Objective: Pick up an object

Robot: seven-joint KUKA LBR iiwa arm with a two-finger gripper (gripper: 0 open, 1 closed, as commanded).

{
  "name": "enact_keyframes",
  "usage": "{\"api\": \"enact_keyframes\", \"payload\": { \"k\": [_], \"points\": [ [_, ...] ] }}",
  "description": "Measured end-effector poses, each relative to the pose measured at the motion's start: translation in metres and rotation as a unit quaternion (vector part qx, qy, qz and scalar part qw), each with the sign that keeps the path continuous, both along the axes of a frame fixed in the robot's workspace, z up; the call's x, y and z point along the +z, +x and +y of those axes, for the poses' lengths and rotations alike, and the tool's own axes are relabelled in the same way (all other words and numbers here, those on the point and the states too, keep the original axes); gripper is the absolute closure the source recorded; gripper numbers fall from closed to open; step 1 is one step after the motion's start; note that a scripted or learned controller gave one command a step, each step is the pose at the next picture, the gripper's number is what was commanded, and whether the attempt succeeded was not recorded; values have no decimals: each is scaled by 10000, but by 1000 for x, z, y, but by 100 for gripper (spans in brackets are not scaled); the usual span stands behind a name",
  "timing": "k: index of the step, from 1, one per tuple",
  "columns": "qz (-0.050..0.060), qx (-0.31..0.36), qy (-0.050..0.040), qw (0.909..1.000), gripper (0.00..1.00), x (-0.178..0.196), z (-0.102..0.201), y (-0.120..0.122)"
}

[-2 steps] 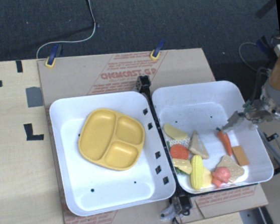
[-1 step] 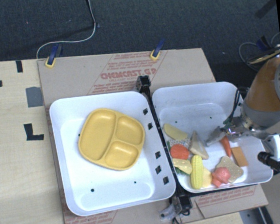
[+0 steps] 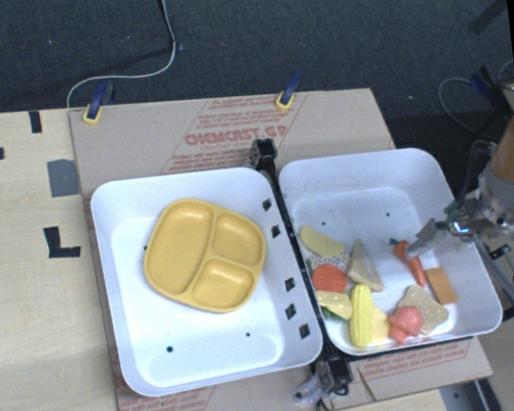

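While the yellow divided plate lies alone in the left bin, the right bin holds a heap of toy food crowded into its near half. A corn cob lies there with its long axis running near to far, beside a red tomato and a tan wedge. A slim orange carrot also runs near to far, tilted a little, with an orange block just to its right (close against the right wall). A pink piece and a tan slice sit by the near rim. That bin's far half is bare white floor, the widest open room. From the right the arm leans in low over the right rim, its gripper pointing left, just above the carrot's far end. Whether its fingers are apart or together cannot be told, and nothing visibly sits between them.
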State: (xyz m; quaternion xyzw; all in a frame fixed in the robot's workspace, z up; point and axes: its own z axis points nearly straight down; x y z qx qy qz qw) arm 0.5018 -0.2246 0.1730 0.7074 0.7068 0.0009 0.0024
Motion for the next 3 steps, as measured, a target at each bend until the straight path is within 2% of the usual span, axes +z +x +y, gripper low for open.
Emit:
{"api": "enact_keyframes", "payload": {
  "k": [1, 2, 3],
  "points": [
    [16, 10, -9, 10000, 0, -91, 9, 30],
    [32, 2, 14, 10000, 0, -52, 1, -1],
    [20, 25, -1, 10000, 0, -89, 37, 37]
  ]
}}
